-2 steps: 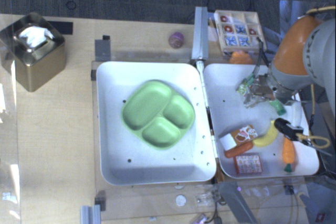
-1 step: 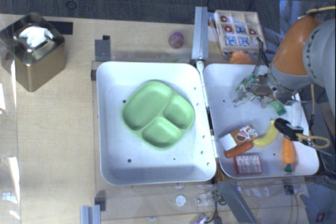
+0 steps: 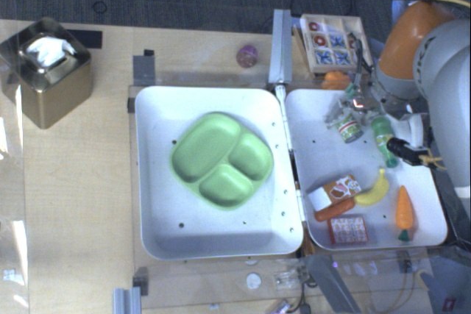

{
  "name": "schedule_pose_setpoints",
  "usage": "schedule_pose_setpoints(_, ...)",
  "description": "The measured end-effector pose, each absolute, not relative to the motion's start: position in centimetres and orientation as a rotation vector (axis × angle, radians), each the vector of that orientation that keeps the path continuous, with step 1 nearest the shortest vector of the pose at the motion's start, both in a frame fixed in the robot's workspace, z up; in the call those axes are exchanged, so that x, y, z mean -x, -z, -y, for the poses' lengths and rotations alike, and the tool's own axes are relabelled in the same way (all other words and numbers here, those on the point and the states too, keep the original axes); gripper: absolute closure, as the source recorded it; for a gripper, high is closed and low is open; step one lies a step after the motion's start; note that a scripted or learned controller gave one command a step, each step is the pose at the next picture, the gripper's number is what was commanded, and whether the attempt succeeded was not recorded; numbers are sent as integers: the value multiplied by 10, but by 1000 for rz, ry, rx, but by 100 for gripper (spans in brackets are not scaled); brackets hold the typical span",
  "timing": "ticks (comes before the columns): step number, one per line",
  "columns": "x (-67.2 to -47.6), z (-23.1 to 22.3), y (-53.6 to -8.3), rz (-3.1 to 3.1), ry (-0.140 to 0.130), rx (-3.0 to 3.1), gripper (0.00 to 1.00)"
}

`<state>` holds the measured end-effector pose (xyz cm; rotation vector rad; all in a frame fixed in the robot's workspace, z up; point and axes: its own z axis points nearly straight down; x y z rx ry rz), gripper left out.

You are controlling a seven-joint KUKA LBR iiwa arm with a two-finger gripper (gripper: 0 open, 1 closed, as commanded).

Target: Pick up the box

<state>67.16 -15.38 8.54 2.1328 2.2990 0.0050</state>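
While the grey arm (image 3: 441, 62) with its orange band reaches in from three o'clock, the two white bins lie side by side across the bench (image 3: 73, 180), the left bin (image 3: 154, 232) being the larger in view and the right bin (image 3: 309, 158) partly covered by the arm. At the centre of the left bin rests a green three-compartment plate (image 3: 221, 158). The gripper (image 3: 355, 101) hangs over the right bin's twelve o'clock area, just above a small can (image 3: 350, 130) and beside a green bottle (image 3: 383, 136); whether it is spread or pressed together, I cannot tell. Towards six o'clock in the right bin lies the box (image 3: 335, 193), white and brown, well apart from the gripper, touching an orange-red sausage-like toy (image 3: 333, 211) below it and a banana (image 3: 374, 191) at its three o'clock. A carrot (image 3: 404, 211) lies at the bin's four o'clock, and a small red packet (image 3: 347, 231) at its six o'clock edge. Beyond the bins, a brown tissue box (image 3: 48, 81) stands at ten o'clock on the bench, and a purple ball (image 3: 247, 56) sits at twelve o'clock.
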Motion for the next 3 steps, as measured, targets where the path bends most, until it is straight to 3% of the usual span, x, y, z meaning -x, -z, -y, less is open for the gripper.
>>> schedule_pose_setpoints(1,-671,106,-87,-2379,-3,-2046,0)
schedule_pose_setpoints(2,-671,66,-185,-2536,-6,-1842,0)
schedule_pose_setpoints(3,-630,116,-135,-2428,-2,-1989,0)
